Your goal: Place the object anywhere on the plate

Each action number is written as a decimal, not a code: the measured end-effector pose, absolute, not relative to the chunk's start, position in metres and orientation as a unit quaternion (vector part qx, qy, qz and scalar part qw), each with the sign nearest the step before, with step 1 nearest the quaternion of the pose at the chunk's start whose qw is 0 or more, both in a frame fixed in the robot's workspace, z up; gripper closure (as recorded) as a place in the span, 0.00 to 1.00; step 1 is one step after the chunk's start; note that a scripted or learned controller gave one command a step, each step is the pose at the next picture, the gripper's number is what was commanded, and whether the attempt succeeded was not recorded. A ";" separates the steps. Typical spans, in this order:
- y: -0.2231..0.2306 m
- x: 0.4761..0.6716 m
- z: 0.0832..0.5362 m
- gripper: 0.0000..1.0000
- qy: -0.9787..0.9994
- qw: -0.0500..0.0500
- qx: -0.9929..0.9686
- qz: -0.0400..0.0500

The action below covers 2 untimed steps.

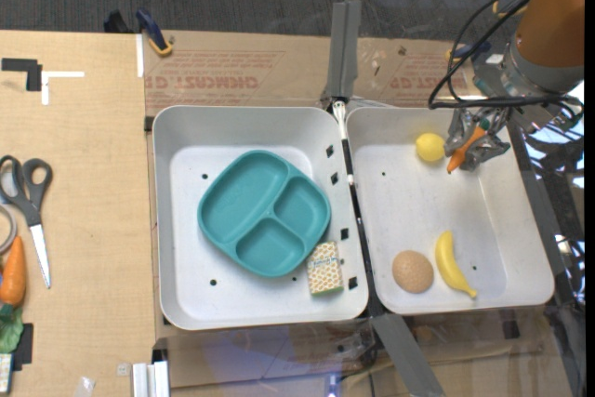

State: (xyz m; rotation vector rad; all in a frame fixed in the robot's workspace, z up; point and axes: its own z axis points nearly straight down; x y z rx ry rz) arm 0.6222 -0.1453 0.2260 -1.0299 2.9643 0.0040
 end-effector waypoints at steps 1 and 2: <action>-0.077 0.642 0.219 1.00 0.940 0.002 -0.341 0.001; -0.002 0.623 0.191 1.00 0.950 0.001 -0.311 0.001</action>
